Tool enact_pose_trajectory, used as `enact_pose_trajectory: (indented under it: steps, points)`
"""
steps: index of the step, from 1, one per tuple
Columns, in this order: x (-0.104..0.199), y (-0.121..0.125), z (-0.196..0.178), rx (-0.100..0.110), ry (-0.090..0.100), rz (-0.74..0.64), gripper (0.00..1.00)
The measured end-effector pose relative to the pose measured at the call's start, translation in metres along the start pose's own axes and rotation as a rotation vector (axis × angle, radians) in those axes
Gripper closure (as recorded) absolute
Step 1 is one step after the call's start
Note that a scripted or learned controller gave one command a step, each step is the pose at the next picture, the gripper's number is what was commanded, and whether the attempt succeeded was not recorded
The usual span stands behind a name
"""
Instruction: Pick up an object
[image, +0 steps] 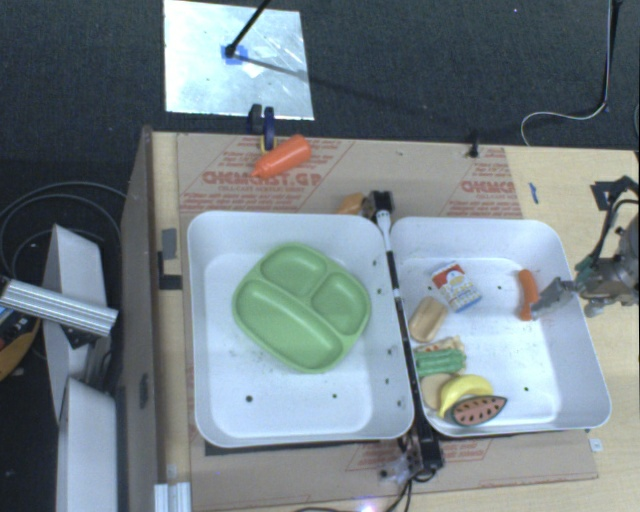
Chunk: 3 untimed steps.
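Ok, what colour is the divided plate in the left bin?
Light green. The divided plate shows best in the camera view, lying in the white left bin.

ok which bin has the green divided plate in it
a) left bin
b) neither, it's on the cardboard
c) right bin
a: the green divided plate lies flat inside the left bin, while the right bin holds the small food items.

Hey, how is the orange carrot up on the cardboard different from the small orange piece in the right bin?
The carrot lies on the cardboard behind the bins; the small orange piece lies inside the right bin. The carrot looks larger and thicker, tapering to one end; the small orange piece is slim. The carrot lies slanted across the view; the piece runs nearly up and down. Both are orange and elongated.
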<state>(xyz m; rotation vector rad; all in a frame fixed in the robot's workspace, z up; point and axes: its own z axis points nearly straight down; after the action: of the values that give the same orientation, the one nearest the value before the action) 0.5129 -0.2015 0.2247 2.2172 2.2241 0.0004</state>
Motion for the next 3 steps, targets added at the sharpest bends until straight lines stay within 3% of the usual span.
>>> enact_pose_trajectory:
  steps: [1, 2, 3]
  points:
    - [0.066, -0.028, 0.142, 0.007, 0.005, -0.003, 0.0]
    - [0.117, 0.031, 0.14, -0.006, -0.002, -0.007, 0.0]
    - [0.105, 0.073, 0.139, -0.005, -0.001, -0.002, 0.0]
